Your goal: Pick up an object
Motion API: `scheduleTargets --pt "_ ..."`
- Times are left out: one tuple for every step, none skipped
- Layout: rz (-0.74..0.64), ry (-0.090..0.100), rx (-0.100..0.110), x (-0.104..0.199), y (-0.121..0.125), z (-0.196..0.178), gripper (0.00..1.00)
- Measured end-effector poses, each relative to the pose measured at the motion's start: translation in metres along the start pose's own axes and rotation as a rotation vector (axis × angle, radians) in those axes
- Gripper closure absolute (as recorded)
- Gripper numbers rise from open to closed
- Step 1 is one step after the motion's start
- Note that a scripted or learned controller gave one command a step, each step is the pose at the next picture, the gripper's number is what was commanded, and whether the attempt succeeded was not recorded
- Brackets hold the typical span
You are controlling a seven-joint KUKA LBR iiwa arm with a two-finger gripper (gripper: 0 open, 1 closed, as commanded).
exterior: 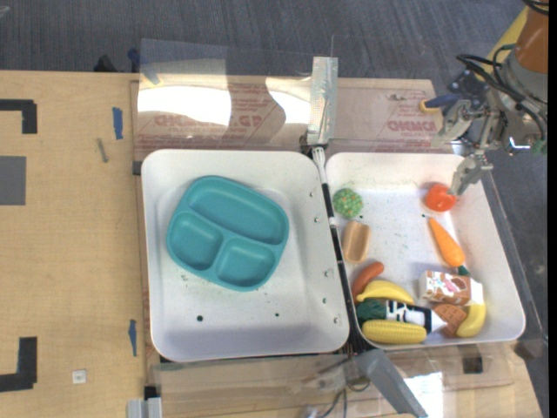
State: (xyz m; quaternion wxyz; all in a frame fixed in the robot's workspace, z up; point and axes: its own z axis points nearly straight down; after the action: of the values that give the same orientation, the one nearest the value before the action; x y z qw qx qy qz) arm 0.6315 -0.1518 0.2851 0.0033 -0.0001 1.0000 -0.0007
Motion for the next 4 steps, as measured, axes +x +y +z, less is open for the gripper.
scheduleTargets --pt "0.038 0.014 -0.004 -0.012 -0.002 0.189 0.0" --pt "0.071 -0.003 0.001 0.048 -0.02 0.196 0.0" --pt "0.069 -0.019 0.005 0.043 -0.019 0.181 1.0" --pt "0.068 -0.017 0.004 0.044 -0.019 0.183 0.0"
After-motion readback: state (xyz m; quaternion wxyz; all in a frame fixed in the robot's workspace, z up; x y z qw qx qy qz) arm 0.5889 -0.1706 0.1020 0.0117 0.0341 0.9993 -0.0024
